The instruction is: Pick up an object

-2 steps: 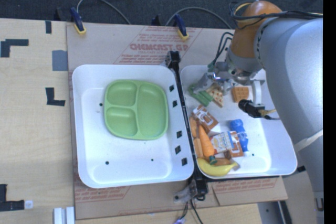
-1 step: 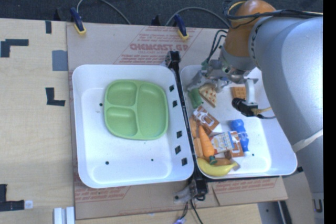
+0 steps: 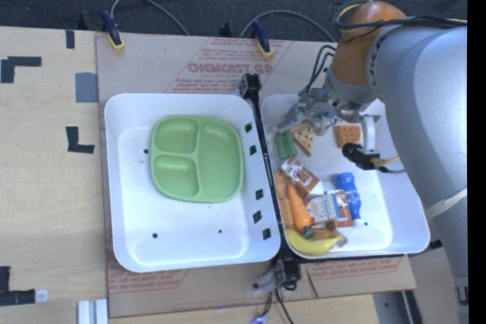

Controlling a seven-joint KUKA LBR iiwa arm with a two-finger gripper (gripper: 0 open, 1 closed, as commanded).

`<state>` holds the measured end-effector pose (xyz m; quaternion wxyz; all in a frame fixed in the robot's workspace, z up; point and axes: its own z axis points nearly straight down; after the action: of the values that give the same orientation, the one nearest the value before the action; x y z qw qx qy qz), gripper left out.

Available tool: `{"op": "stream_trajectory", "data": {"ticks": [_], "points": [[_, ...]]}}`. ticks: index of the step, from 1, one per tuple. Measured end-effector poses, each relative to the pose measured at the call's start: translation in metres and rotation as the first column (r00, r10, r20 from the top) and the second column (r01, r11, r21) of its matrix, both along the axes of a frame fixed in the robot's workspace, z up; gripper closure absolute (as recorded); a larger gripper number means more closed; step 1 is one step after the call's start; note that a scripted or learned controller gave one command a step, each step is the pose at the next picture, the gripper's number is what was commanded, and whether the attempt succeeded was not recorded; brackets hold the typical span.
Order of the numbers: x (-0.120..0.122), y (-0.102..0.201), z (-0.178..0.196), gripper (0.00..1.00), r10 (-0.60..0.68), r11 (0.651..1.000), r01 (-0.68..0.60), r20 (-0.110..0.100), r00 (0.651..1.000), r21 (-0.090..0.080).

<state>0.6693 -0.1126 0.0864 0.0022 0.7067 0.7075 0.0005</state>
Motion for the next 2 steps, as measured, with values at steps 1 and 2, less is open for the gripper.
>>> {"op": "stream_trajectory", "data": {"ticks": [1, 2], "points": [[0.0, 0.003, 0.0, 0.0, 0.0, 1.0, 0.0, 0.0, 1.0, 0.0], [-0.015, 0.006, 0.0, 0.0, -0.001, 1.0, 0.001, 0.0, 1.0, 0.001]]}}
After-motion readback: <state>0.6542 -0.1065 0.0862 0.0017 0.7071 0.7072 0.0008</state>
